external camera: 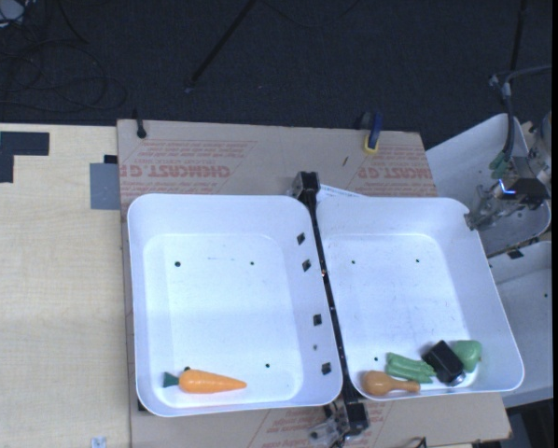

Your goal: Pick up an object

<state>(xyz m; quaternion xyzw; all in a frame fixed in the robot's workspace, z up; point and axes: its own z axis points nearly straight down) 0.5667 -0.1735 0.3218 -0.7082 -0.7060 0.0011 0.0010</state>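
Note:
An orange carrot (211, 382) with a green top lies in the near left corner of the left bin (158, 250). In the near right corner of the right bin (400, 241) several toys are bunched together: a green bean pod (408, 368), a black block (444, 361), a round green piece (467, 351) and a tan pear-shaped piece (387, 385). My gripper (489, 208) hangs just outside the right bin's far right rim, far from all of these objects, small and dark against the arm.
A black clamp strip (318, 287) runs along the seam between the two bins. Cardboard (223, 161) lies under the bins, with a blue clip (373, 131) at its far edge. The arm's pale base (522, 175) stands at the right.

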